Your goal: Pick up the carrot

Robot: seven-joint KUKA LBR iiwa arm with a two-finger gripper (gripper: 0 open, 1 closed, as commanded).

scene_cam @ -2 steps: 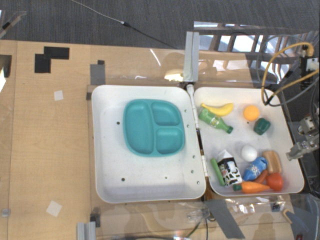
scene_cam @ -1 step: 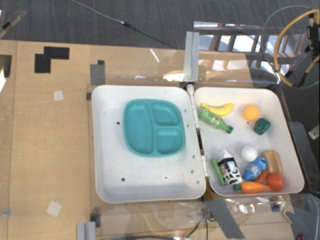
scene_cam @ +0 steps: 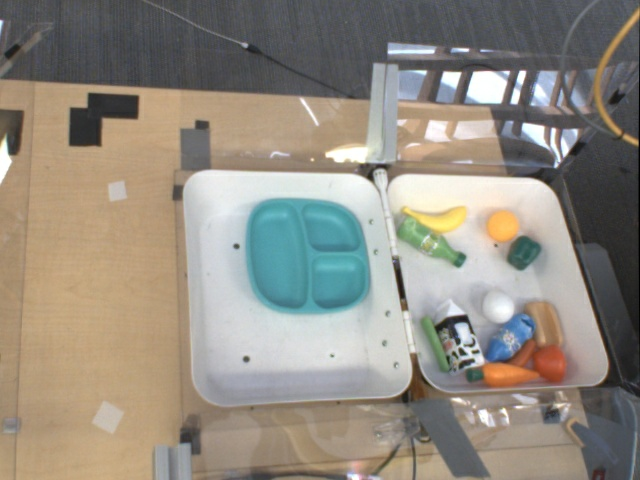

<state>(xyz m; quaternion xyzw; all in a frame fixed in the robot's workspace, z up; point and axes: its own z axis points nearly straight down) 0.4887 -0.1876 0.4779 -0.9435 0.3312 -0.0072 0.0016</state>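
The carrot [scene_cam: 507, 374] is orange with a green end and lies flat along the near wall of the right bin [scene_cam: 572, 230]. A red tomato [scene_cam: 551, 364] touches its right end. Just behind it stand a black-and-white carton [scene_cam: 458, 342] and a blue packet [scene_cam: 511, 339].
The right bin also holds a banana [scene_cam: 436, 217], a green bottle [scene_cam: 429, 241], an orange [scene_cam: 503, 226], a dark green pepper [scene_cam: 523, 253], a white ball [scene_cam: 497, 305] and a bread roll [scene_cam: 545, 321]. The left bin [scene_cam: 215, 358] carries a teal divided plate [scene_cam: 307, 254].
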